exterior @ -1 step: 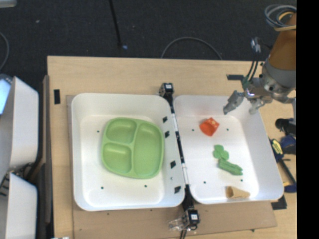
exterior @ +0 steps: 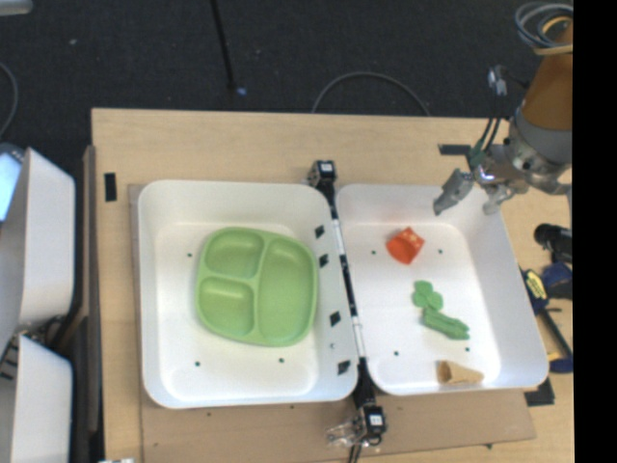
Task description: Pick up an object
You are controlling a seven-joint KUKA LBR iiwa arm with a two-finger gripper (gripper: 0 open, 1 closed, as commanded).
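Tan wedge-shaped piece sits lower right in the right white bin, with a green leafy toy and a red block further up. Gripper hovers at the bin's upper right rim, fingers spread, nothing between them. Red block's nearest: centre over it, descend straight. Left white bin holds a green sectioned plastic plate.

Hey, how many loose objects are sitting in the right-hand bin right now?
3. A red piece lies toward the back of the right bin, a green piece sits near the middle, and a tan piece rests near the front edge. Nothing seems hidden.
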